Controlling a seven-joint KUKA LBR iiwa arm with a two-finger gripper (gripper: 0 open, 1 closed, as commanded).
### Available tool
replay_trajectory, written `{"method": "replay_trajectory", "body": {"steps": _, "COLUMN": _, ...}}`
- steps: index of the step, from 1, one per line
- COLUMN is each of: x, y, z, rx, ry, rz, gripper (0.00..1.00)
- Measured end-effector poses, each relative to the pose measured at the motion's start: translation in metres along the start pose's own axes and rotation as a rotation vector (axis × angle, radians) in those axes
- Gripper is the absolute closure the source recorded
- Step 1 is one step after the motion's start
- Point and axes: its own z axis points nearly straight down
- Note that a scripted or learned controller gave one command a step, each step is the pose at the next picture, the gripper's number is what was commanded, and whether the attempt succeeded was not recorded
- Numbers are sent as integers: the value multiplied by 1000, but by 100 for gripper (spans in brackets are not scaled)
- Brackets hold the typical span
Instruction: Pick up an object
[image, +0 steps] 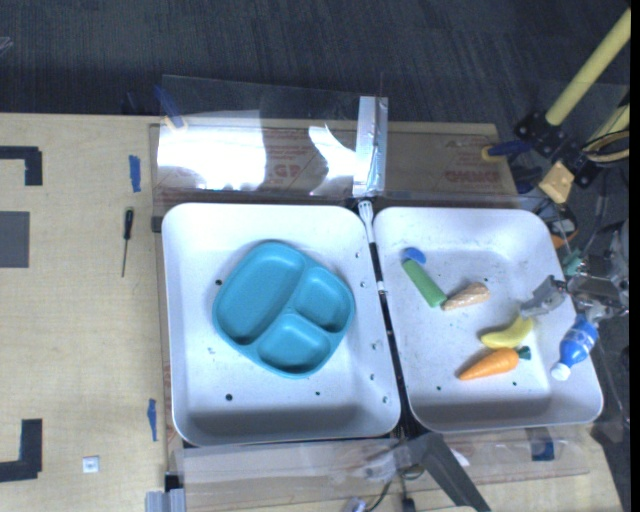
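Two shallow white plastic bins sit side by side on a pale wooden bench (70, 330). The left bin (190, 400) holds a smooth blue divided plate (285, 307), lying flat and tilted cornerwise, apart from everything else. The right bin (470, 400) holds the small toys: a green marker-shaped piece with a blue cap (422, 278), a tan bread-like lump (466, 295) just beside it, a yellow banana (508, 333) and an orange carrot (491, 364) touching near the right. A blue-and-white bottle (574, 350) leans on the right rim. The gripper (545, 296) hangs over the right edge, just far of the banana, likely lining up on it; whether it is released or clenched I cannot tell.
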Motion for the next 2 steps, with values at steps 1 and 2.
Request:
{"method": "replay_trajectory", "body": {"steps": 1, "x": 5, "y": 30, "z": 100, "rx": -4, "ry": 11, "rz": 167, "gripper": 0}}
{"method": "replay_trajectory", "body": {"steps": 2, "x": 2, "y": 32, "z": 88, "rx": -12, "ry": 5, "rz": 170, "gripper": 100}}
